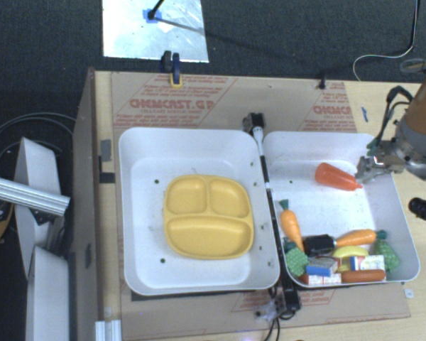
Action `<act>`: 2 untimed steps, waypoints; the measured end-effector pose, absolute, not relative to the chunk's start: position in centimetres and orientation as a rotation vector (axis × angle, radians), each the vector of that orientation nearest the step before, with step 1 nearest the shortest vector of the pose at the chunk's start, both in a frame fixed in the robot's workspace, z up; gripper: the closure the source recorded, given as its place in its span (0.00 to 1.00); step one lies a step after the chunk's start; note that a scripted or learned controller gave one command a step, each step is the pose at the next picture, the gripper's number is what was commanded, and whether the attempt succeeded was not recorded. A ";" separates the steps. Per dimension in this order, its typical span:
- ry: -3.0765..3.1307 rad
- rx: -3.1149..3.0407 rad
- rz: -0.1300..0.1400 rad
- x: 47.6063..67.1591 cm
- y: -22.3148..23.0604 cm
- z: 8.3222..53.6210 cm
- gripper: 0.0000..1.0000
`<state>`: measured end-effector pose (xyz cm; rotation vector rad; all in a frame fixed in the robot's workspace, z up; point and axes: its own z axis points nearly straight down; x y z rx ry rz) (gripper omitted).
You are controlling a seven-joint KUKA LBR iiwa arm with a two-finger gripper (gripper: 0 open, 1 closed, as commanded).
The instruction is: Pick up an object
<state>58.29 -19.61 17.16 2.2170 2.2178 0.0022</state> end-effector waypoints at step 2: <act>2.211 2.206 0.010 61.8 -17.6 10.6 0.00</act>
